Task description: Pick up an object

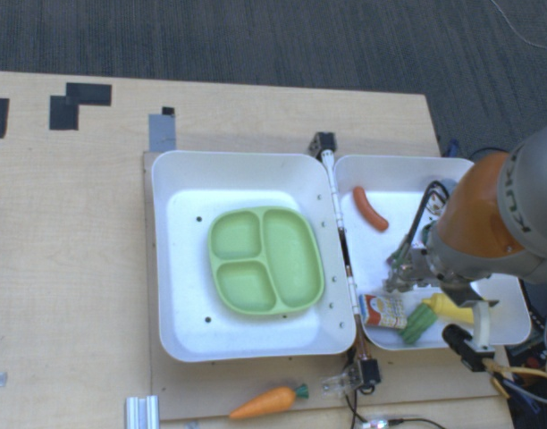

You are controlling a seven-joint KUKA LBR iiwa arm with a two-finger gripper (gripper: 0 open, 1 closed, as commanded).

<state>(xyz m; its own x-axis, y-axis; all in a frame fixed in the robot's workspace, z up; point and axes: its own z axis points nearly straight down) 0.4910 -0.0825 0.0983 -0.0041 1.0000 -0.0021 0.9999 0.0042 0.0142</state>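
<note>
Wooden desk holds two smooth white bins, and the pincer hangs low in the right bin. Just under it lies a crinkly packet, touching a green pepper; a red sausage lies apart. I cannot tell its grip.

Light was even and fairly bright; the white bins glared mildly, shadows stayed soft, and detail looked slightly blurred.
</note>
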